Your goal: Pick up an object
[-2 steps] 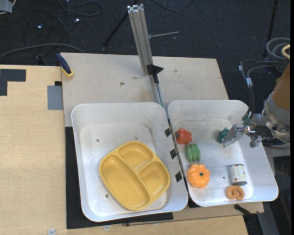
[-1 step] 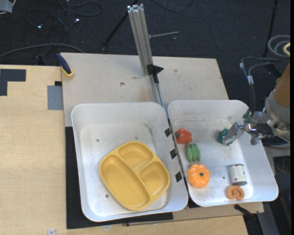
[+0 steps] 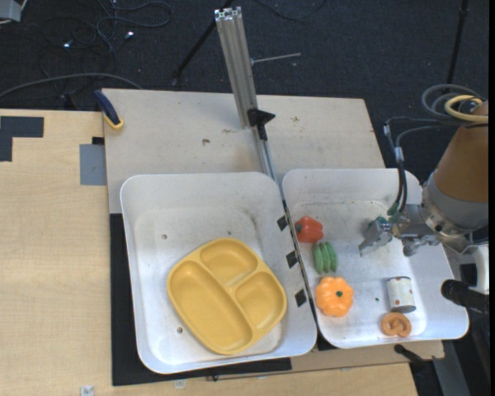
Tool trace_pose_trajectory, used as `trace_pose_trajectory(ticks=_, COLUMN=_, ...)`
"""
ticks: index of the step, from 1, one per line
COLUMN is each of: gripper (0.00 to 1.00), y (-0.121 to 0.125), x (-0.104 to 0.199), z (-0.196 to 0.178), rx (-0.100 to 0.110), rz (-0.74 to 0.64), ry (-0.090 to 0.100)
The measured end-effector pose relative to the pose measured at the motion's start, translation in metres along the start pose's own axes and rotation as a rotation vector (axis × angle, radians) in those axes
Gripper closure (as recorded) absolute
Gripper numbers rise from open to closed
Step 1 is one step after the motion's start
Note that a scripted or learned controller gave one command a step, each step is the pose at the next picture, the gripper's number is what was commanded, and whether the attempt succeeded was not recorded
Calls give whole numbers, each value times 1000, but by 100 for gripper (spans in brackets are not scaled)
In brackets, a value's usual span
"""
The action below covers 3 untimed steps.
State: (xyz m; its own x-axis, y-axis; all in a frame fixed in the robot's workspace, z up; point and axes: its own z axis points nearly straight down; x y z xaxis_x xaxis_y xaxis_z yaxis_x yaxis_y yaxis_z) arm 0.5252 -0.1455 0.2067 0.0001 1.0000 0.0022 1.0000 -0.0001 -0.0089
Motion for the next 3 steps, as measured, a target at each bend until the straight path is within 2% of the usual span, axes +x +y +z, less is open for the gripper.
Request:
trace_pose_trajectory(ticks=1, gripper=0, y=6, x=-1, z=62, rx=0, rz=0, ry=0)
trace_pose_trajectory(ticks=2, gripper=0, y=7, x=-1, z=113, rx=-8, rz=1, ry=-1)
trace_pose_trajectory(ticks=3, gripper=100, y=6, x=-1, z=102, rx=-7, rz=6, ry=1)
